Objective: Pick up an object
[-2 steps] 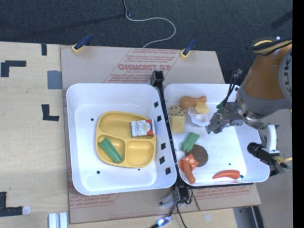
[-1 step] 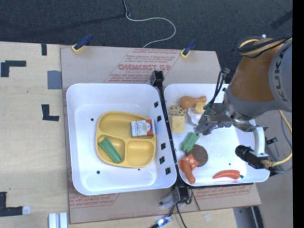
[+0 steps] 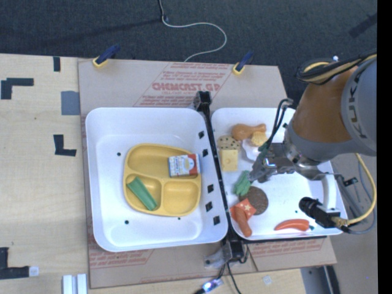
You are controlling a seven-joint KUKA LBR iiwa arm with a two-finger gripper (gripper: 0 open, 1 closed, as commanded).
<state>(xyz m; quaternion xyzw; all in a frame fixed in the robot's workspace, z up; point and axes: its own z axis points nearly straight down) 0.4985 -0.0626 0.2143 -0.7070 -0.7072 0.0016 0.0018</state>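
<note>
My gripper (image 3: pixel 263 169) hangs low over the middle of the right bin (image 3: pixel 324 228), under the grey and orange arm. Just to its lower left lies a green leafy piece (image 3: pixel 243 183), very close to the gripper's tip; whether they touch I cannot tell. Below that sit a brown round cookie (image 3: pixel 257 200) and a red-orange piece (image 3: pixel 243 215). A yellow cheese block (image 3: pixel 229 160), a dotted cube (image 3: pixel 228 143) and a tan bread-like piece (image 3: pixel 245 129) lie at the bin's upper left. A red chili (image 3: pixel 292 225) rests near the front edge.
The left bin (image 3: pixel 104 133) holds a yellow compartment tray (image 3: pixel 138 158) with a green cucumber (image 3: pixel 142 193) and a small carton (image 3: pixel 183 165). A black divider (image 3: pixel 211 164) with clips runs between the bins. A cable and black fitting (image 3: pixel 318 210) hang beside the arm.
</note>
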